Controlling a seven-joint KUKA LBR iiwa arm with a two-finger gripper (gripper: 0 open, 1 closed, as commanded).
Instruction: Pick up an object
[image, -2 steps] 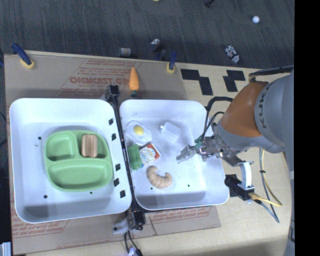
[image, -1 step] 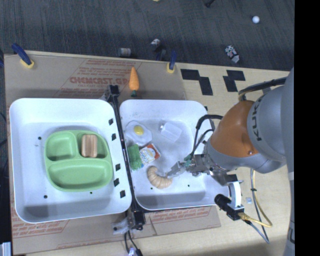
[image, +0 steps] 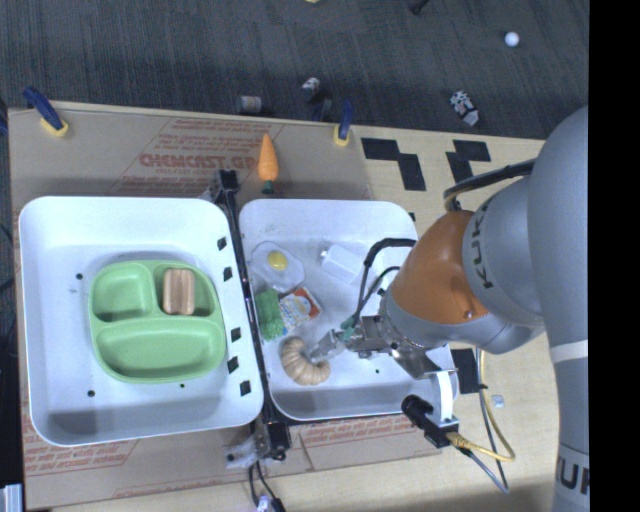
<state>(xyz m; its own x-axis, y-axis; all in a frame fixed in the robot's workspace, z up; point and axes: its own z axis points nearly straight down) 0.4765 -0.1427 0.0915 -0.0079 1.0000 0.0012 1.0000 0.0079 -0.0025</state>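
While reaching in from the right, arm (image: 520, 260) low over right bin (image: 395, 225), orange band above the wrist. Gripper (image: 330, 345) down inside that bin, pointing left, tip just beside croissant (image: 305, 362) near the front wall. Fingers (image: 322, 348) small and partly blurred against the white floor; cannot tell whether wide or narrow, nothing seen clearly between them. Croissant curled, lying on the bin floor, touching or nearly touching the tip; hard to say which. Just behind it, green piece (image: 268, 312) lying lengthwise along the left wall, and packet (image: 298, 305) with red and white print beside that. Farther back, clear cup (image: 275, 263) with something yellow inside, and pale lid (image: 340, 262) to its right. Left bin (image: 50, 300) holding green tray (image: 150, 350) with three compartments; brown roll (image: 179, 291) upright in the back right compartment. Carrot (image: 267, 158) on the bench (image: 130, 150) behind the bins, well apart from everything inside them. Black cable looping from the wrist over the right bin's middle.
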